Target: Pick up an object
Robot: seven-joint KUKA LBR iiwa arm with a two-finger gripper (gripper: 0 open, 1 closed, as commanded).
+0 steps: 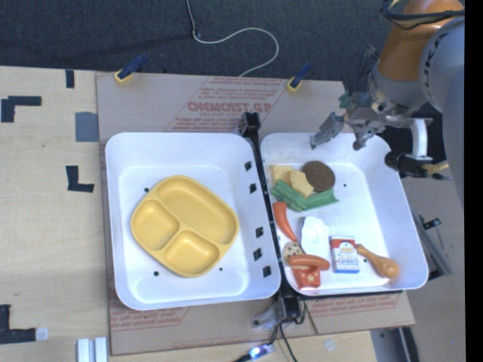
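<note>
My gripper (344,133) hangs over the far rim of the right bin (392,194), its two fingers spread apart with nothing between them. Just below it in that bin lie a brown round cookie (318,174), yellow cracker pieces (291,178) and green beans (303,196). Further toward the front are an orange carrot (283,221), a white piece (315,231), a small red and white carton (343,254), a drumstick (377,261) and red pieces (307,269).
The left bin (124,164) holds a yellow divided plate (184,224). Both bins sit on a cardboard sheet (219,108) held by blue and yellow clamps. A white cable (226,36) loops behind on the dark floor.
</note>
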